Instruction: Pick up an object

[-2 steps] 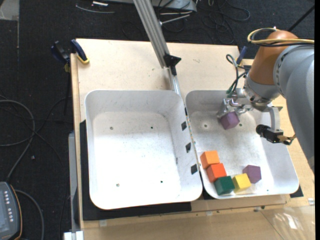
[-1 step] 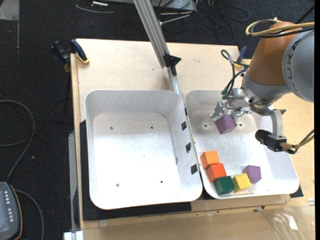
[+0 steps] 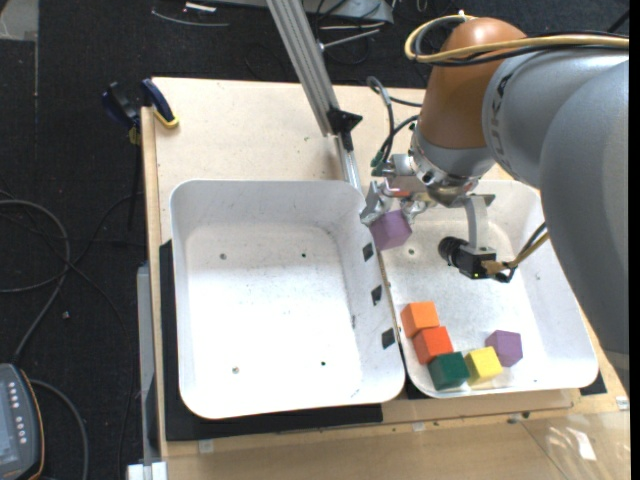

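Gripper [image 3: 388, 211] clamped on a purple block [image 3: 391, 229] — raised above the right bin [image 3: 560, 313], near its left wall.

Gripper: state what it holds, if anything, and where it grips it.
The gripper holds a purple block, pinched at its top between the fingers, lifted over the right bin near the divide between the bins.

Even overhead light, soft shadows. White bins [image 3: 265, 298] bright, near overexposed. Dark floor far left loses detail. Slight softness overall, arm [image 3: 560, 108] mildly blurred.
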Available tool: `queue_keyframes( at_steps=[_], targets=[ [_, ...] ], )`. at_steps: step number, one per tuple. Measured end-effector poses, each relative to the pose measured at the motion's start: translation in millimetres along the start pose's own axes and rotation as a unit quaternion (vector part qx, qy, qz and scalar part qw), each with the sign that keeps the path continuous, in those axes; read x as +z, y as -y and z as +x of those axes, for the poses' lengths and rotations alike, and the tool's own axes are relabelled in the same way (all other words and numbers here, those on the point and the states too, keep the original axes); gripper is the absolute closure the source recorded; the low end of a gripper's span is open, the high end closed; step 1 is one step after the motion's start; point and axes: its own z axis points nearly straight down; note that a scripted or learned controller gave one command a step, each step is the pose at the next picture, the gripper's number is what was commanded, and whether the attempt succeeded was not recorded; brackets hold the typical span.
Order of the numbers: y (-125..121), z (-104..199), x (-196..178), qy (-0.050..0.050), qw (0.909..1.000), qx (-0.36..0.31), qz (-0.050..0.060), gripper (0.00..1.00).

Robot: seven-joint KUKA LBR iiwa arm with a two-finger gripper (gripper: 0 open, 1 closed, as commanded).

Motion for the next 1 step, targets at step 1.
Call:
queue_keyframes(
  at_steps=[1],
  targets=[
    [-31.9, 46.1, -6.0, 0.000, 1.0000, 0.001, 0.000, 1.00]
  ],
)
